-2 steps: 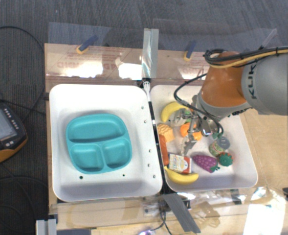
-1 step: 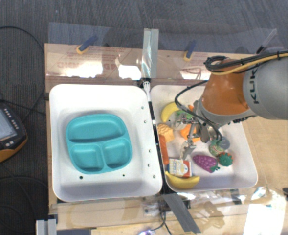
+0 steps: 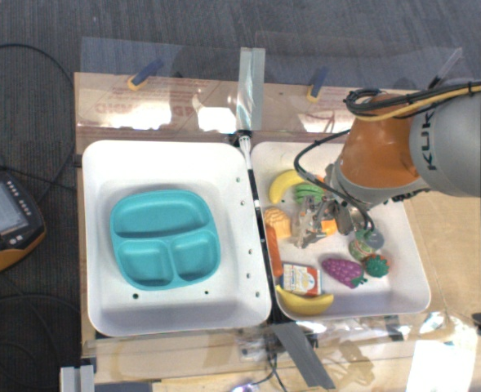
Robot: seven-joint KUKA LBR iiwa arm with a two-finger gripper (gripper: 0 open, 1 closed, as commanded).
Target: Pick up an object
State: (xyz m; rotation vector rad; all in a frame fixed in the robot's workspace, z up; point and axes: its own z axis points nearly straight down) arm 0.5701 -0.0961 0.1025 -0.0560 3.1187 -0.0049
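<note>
over the right white bin (image 3: 403,288) the two-finger gripper (image 3: 309,223) hung low among plastic toy foods; its grip couldn't be told. nothing looked lifted; purple grapes (image 3: 343,271) lay at five o'clock.

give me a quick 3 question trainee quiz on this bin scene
1. True or false: the teal tray lies in the left bin.
2. Which sits nearest the right bin's front wall? A) purple grapes B) yellow banana C) end effector
3. Fill in: the arm's band above the wrist is ____.

Key: 1 true; 2 B; 3 orange.
</note>
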